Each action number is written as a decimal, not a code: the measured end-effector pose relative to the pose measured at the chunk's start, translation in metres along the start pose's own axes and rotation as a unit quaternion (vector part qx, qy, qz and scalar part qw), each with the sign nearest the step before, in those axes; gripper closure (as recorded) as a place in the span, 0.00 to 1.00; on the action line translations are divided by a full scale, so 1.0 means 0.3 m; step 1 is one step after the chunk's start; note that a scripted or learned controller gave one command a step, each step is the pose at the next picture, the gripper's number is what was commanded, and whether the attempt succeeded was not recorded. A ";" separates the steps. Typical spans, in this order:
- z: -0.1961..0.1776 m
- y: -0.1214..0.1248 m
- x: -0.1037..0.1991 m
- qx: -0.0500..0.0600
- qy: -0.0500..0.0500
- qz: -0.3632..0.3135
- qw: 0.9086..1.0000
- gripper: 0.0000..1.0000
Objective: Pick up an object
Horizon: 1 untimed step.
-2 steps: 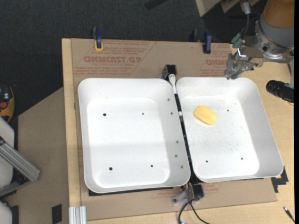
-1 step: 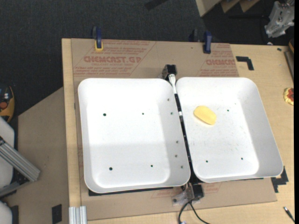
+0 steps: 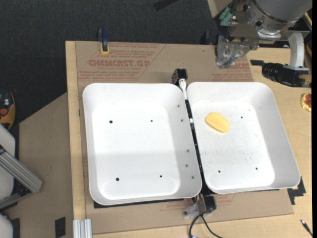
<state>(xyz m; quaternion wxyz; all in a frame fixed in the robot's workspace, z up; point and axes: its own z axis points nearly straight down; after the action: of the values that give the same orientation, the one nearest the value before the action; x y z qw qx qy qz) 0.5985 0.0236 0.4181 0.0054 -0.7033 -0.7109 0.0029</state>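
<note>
A small, rounded pale-yellow object [image 3: 217, 122] lies in the right shallow white plastic bin [image 3: 277, 148], in the bin's far half and left of its middle, near the black strip [image 3: 190, 133] where the two bins meet. It rests flat on the bin floor, apart from every wall. The left shallow white plastic bin [image 3: 94, 148] sits just beside the right one, both on a brown cardboard sheet [image 3: 143, 58] printed with red lettering. The grey metal two-finger gripper [image 3: 229, 58] hangs above the cardboard beyond the far edge of the right bin, well apart from the yellow object. Its tip looks blurred, so how far it is spread cannot be told. A blue-and-yellow clamp [image 3: 103, 40] grips the cardboard's far edge on the left.
</note>
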 end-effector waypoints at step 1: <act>0.325 0.041 0.233 -0.001 -0.001 0.002 1.000 1.00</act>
<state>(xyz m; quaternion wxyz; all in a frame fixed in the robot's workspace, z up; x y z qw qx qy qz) 0.6090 0.0941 0.3207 0.0039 -0.7045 -0.7097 0.0032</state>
